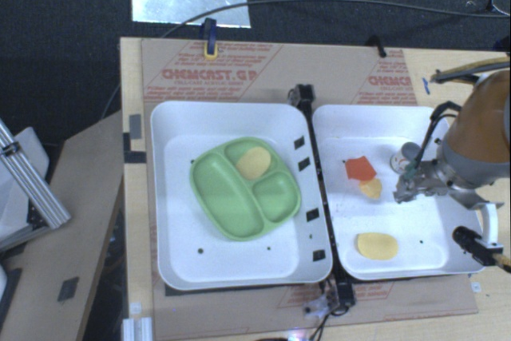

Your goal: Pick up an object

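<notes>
In the right bin lie a red block, a small yellow piece just below it, and a flat yellow oval near the front wall. My gripper hangs low in the right bin, just right of the small yellow piece and the red block. Nothing shows between its fingers. In the left bin a green divided plate carries a pale yellow piece in its upper compartment.
The two white bins sit side by side on cardboard, with black clips along the divider. The arm's orange band and grey wrist cover the right bin's right side. A blue clamp stands at the cardboard's back edge.
</notes>
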You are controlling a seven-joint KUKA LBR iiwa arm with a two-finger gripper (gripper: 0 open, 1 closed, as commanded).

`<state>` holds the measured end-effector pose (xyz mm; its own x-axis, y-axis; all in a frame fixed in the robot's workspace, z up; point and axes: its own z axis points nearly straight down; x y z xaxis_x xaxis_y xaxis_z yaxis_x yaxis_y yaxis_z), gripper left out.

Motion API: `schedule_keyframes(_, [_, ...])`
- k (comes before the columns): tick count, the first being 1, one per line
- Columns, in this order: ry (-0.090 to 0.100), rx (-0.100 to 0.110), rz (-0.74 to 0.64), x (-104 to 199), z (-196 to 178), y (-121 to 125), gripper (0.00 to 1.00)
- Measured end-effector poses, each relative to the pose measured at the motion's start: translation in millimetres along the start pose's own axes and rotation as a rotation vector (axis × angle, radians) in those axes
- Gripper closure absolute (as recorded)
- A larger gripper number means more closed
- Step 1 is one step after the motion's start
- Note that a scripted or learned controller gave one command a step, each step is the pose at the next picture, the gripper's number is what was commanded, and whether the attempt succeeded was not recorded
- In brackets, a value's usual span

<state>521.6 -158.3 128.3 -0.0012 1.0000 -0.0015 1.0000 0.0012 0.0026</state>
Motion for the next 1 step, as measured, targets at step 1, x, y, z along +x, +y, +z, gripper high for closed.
schedule_keyframes(1, [-0.001, -0.005, 0.0, -11.1, -54.0, 4.3, 1.0])
